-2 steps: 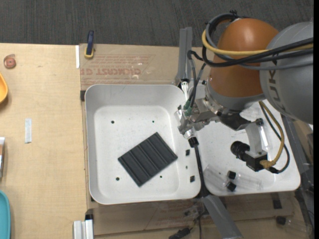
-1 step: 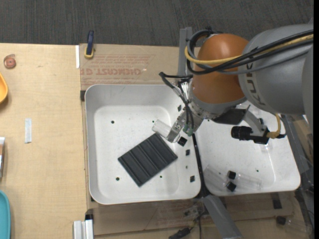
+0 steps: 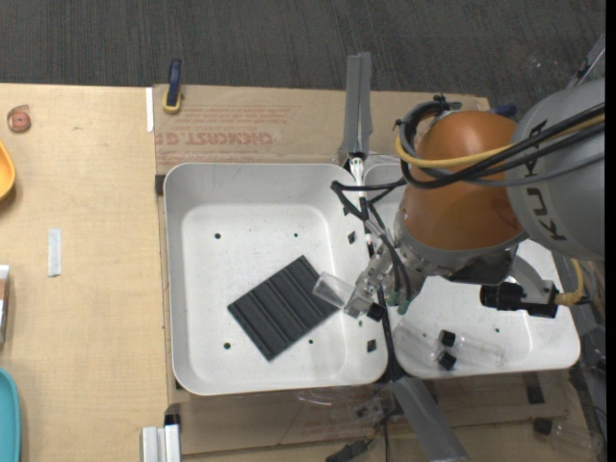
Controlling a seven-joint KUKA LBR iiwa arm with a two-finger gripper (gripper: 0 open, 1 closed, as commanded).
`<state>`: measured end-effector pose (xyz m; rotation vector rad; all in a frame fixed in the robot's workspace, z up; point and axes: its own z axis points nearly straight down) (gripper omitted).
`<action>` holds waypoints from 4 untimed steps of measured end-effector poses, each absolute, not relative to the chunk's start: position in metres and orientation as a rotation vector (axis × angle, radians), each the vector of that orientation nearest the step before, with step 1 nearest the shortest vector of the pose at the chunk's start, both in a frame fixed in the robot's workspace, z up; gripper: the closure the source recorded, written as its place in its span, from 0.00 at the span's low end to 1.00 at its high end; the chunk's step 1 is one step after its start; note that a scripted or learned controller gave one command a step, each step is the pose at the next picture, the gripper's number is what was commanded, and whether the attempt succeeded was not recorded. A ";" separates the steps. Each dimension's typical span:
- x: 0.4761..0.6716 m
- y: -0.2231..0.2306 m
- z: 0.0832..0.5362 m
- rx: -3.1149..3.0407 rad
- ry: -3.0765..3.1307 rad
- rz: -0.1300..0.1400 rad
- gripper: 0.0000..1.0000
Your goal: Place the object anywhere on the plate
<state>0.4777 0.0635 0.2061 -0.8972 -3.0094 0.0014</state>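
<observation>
A dark ribbed plate lies tilted on the floor of the left bin, in the lower middle of the frame. A small clear object rests at the plate's right corner, touching it. The gripper hangs just right of that object, near the bin's right wall; its opening cannot be made out.
</observation>
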 end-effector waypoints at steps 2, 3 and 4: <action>0.490 0.162 0.223 -0.762 -3.048 0.001 0.00; 0.533 0.203 0.310 -0.941 -2.999 0.002 0.00; 0.533 0.203 0.318 -0.940 -3.000 0.005 1.00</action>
